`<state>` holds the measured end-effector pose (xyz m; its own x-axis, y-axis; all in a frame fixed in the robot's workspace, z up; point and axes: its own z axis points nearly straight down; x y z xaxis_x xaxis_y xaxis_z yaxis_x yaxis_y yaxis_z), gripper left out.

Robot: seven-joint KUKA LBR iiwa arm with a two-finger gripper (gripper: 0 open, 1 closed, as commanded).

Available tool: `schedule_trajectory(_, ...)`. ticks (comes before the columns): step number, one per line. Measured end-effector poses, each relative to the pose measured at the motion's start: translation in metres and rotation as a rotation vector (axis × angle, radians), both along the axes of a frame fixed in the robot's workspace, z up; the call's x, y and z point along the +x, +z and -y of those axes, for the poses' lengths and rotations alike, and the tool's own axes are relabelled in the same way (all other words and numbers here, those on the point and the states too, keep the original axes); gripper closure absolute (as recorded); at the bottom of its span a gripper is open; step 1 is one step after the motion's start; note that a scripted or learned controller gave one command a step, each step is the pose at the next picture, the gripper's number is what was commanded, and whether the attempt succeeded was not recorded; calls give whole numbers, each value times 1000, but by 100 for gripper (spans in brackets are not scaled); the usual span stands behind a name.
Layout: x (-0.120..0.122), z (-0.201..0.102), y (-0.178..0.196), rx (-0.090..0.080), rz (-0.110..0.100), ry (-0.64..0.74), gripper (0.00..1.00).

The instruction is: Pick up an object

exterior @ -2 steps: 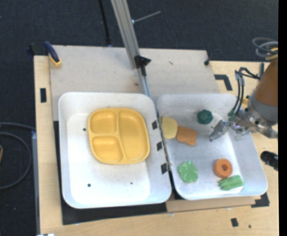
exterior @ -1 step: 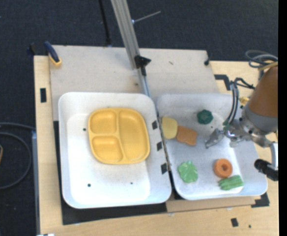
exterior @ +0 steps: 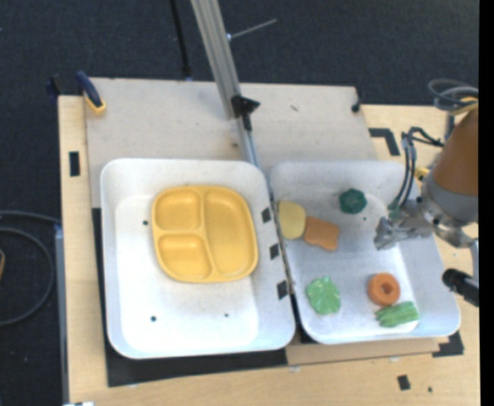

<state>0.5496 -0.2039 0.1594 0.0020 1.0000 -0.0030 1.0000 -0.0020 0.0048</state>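
Observation:
The right bin (exterior: 416,176) holds several small objects. A pale yellow piece (exterior: 292,219) lies at its left wall, touching an orange-brown piece (exterior: 321,233). A dark green round piece (exterior: 353,200) sits toward the back. At the front are a light green leafy piece (exterior: 323,295), an orange ring (exterior: 384,289) and a green piece (exterior: 397,314). My gripper (exterior: 389,233) hangs over the right part of this bin, right of the orange-brown piece and above the orange ring. Nothing is visibly held in it.
The left bin (exterior: 120,311) carries a yellow divided plate (exterior: 205,233). A metal post (exterior: 217,49) rises from the bench behind the bins, with a thin rod running down between them. The arm's orange band (exterior: 460,159) stands at the right bin's right side.

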Motion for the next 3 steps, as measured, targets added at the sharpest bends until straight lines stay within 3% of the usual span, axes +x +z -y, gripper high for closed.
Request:
schedule_trajectory(2, 12, -6, 92, 0, 1, 6, 100)
schedule_trajectory(3, 13, -4, 113, 1, -1, 6, 100)
